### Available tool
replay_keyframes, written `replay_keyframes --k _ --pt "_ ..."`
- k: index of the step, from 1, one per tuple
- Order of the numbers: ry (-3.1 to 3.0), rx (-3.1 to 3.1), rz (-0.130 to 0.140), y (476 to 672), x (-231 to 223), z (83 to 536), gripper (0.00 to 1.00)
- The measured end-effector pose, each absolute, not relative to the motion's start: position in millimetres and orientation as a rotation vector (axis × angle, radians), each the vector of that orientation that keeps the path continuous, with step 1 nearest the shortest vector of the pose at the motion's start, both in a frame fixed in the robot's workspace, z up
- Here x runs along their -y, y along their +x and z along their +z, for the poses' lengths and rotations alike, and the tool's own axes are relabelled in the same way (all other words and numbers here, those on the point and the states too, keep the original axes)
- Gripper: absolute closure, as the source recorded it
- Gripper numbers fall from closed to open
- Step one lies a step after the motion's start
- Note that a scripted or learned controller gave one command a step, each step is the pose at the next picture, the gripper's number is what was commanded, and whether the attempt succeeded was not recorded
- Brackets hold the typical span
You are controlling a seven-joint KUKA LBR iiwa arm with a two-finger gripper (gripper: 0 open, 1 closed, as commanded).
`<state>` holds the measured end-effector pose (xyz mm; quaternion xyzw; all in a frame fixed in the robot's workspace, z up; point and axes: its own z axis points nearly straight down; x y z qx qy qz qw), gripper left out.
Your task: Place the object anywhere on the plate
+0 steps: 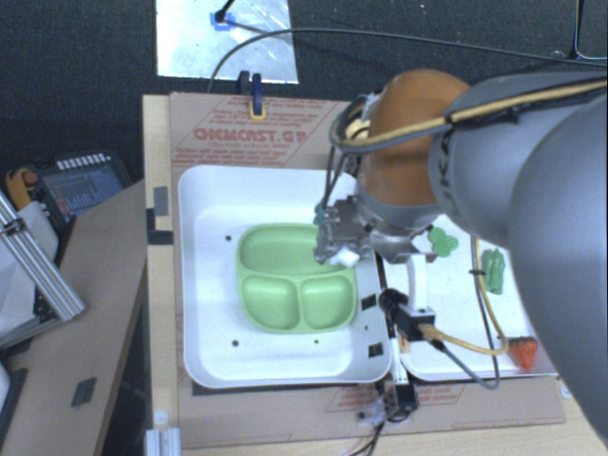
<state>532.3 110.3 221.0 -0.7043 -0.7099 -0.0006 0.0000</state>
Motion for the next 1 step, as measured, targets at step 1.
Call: replay_keyframes --k 1 --pt "-2.217 2.226 -0.001 532.2 -108.1 221.4 0.0"
